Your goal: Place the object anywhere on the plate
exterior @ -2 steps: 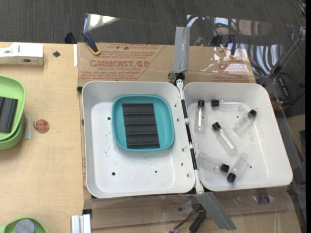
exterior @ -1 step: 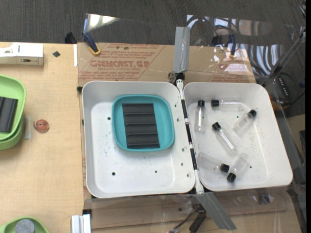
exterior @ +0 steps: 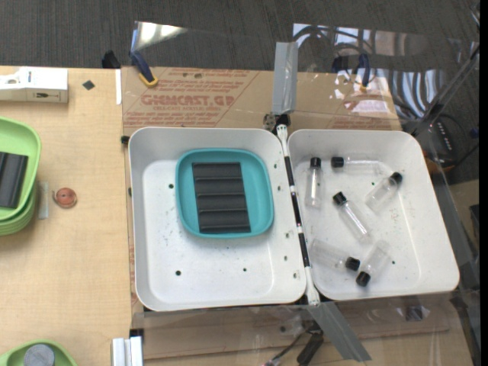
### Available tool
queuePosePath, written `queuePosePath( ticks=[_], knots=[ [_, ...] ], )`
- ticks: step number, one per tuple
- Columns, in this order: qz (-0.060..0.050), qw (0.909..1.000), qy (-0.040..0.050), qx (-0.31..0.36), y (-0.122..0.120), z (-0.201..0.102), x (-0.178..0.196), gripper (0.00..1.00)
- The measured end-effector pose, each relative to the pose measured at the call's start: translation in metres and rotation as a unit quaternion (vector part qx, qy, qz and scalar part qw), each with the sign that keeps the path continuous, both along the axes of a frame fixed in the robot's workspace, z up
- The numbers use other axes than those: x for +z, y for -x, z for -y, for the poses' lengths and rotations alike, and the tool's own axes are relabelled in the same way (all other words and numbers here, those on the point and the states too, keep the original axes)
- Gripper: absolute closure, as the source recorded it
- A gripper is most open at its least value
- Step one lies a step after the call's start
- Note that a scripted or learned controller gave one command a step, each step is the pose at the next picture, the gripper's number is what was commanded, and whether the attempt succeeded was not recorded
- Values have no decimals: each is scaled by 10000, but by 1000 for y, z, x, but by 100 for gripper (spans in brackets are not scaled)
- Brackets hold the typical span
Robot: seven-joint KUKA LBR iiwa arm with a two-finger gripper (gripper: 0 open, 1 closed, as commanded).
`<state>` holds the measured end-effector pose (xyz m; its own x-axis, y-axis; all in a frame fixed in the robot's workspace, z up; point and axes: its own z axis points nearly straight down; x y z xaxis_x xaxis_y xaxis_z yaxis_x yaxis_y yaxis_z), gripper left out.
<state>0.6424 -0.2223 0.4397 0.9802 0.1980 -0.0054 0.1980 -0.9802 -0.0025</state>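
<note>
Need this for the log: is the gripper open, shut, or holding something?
Gripper: cannot be told.
The clear plastic tubes with black caps lie loose in the right white bin, apart from the teal square plate.

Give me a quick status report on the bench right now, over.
Teal plate in left bin, black grooved insert on it. Six clear capped tubes loose in right bin, none on the plate. Nothing blocking the plate.
</note>
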Motion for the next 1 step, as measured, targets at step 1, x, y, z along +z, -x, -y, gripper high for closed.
queuePosePath(
  ticks=[1],
  knots=[
    [5, 10000, 7, 22, -12, -1, 0, 0]
  ],
)
